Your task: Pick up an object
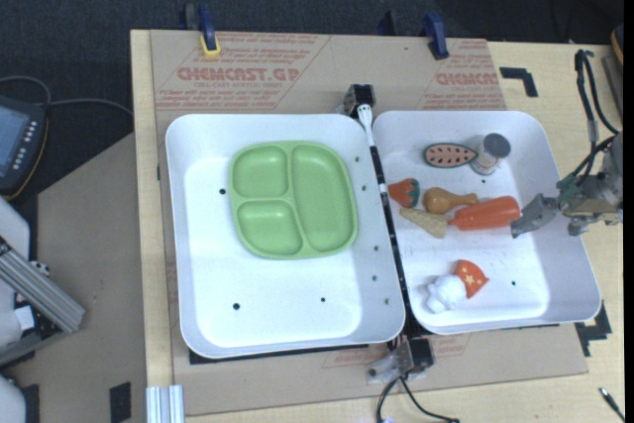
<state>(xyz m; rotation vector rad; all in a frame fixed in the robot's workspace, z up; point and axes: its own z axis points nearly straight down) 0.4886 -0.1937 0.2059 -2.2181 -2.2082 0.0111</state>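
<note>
**Approach over the right bin, nothing gripped yet**

Clearly the work is at the reaching stage: the gripper (543,213) sits low at the right side of the right bin (565,307), just beside the tip of the long orange-red toy (485,214). Its fingers seem to stand a little apart with nothing between them, though the view is small and dim there. The candidate objects are all in this bin: the orange-red toy touches a tan pear-shaped piece (448,201) and a pale wedge (426,223), a small red pepper-like piece (403,191) lies near the divider, a brown oval (449,155) and a grey cylinder (491,151) lie toward the far wall, and a red-and-white piece (456,284) sits apart near the front. The left bin (198,243) carries a green divided plate (294,199). Next, I judge, the fingers should straddle the nearest toy's tip, close, then lift straight up.
</note>
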